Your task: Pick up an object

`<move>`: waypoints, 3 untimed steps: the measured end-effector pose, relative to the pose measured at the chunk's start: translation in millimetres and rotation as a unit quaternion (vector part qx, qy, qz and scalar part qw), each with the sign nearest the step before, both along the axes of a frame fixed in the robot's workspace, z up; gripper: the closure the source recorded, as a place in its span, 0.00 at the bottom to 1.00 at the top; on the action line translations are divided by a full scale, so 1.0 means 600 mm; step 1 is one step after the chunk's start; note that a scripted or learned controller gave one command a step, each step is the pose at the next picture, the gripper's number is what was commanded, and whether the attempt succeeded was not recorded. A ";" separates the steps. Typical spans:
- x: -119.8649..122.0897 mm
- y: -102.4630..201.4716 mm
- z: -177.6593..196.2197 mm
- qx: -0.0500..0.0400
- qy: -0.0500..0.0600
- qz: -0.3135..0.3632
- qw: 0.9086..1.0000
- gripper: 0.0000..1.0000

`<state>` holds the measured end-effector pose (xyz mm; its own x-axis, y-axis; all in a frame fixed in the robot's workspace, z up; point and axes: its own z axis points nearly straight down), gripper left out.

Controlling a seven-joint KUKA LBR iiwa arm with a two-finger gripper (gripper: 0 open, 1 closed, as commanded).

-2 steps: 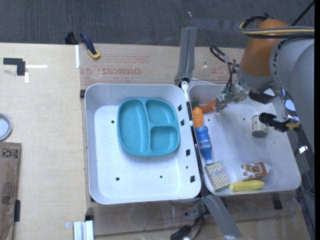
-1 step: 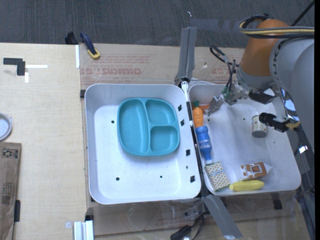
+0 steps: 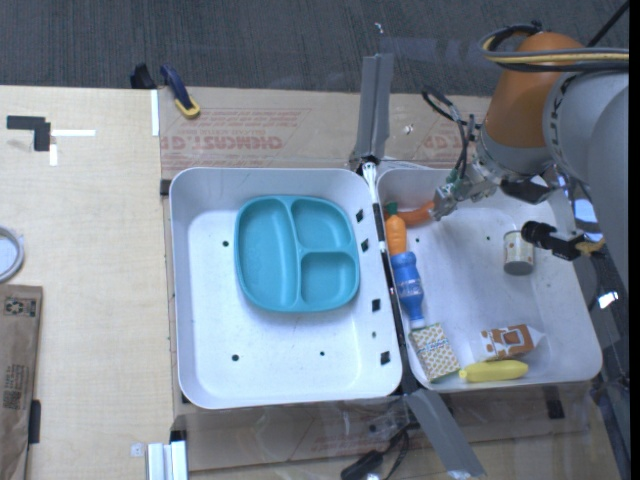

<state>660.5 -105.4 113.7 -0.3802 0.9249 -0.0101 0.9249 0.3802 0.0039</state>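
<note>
Nearest you, a smooth yellow plastic banana [image 3: 493, 371] lies along the right white bin's [image 3: 560, 368] front wall, while the gripper [image 3: 447, 199] hovers at its back-left corner by a glossy orange carrot-shaped toy [image 3: 414, 212], its finger state hidden from you.
</note>
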 end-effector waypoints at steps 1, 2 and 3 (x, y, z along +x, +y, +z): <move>0.000 0.000 0.000 0.000 0.000 0.000 1.000 0.00; 0.000 0.000 0.000 0.000 0.000 0.000 1.000 0.00; 0.000 0.000 0.000 0.000 0.000 0.000 1.000 0.00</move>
